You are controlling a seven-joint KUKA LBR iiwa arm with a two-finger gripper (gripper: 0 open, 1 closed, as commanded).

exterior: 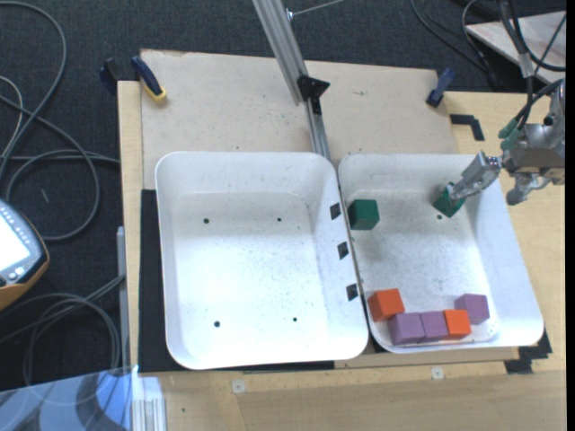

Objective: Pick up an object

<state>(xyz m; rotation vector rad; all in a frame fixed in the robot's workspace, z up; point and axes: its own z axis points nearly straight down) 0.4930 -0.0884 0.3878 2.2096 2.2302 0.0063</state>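
Observation:
My gripper (485, 194) hangs over the right bin's (503, 241) far right corner, open, its two fingers spread wide. The left finger (471, 180) slants down to a small green piece (445, 205) on the bin floor. That piece lies at the fingertip, not between the fingers. A green cube (363, 214) sits near the bin's left wall. Along the front wall lie an orange cube (386, 303), purple blocks (419, 326), a second orange cube (457, 323) and another purple block (473, 307).
The left bin (180, 241) adjoins the right bin, with black clips (342, 250) along the shared wall. A metal pole (283, 39) rises from the back of the bench. Cables lie on the dark floor to the left.

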